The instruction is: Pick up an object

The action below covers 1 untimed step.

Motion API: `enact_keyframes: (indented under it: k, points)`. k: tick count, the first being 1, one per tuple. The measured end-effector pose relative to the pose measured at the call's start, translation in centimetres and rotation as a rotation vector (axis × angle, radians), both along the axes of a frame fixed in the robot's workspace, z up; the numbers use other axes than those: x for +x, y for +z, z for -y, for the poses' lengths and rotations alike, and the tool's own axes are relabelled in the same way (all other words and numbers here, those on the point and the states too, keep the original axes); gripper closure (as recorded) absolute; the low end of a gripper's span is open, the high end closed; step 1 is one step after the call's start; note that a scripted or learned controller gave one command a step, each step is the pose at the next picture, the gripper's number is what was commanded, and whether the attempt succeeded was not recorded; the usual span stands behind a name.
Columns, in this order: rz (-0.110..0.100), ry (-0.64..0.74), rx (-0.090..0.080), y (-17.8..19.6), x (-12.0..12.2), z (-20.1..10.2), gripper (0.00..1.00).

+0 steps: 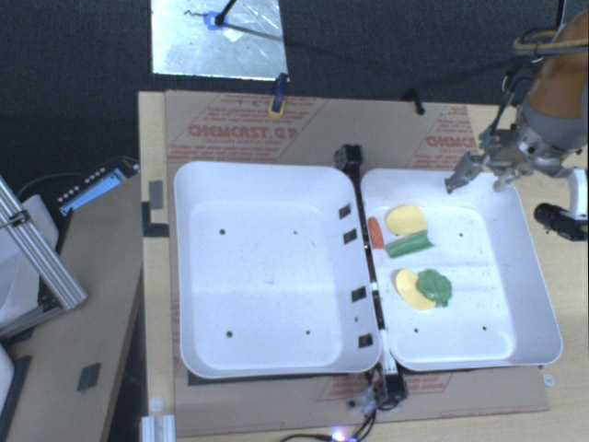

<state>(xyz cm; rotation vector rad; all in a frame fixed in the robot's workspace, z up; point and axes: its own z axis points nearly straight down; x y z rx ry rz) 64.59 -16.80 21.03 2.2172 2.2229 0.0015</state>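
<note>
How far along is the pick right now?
Nothing is picked yet. The hand hangs open over the right bin's far edge, holding nothing. Left to do: come down on one item, such as the yellow piece or green stick, grip and lift.

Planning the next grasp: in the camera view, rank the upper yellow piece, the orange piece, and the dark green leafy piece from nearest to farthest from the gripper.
Measured from the gripper, above the right bin's far edge:
1. Upper yellow piece, far part of the right bin, left of the gripper.
2. Orange piece, against the right bin's left wall.
3. Dark green leafy piece, mid-bin, lying on the lower yellow piece.
</note>
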Motion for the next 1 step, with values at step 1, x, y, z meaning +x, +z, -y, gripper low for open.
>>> enact_keyframes:
  k: [1]
  points:
    - [-0.008, 0.009, 0.006, -12.53, 1.81, -8.86, 0.0]
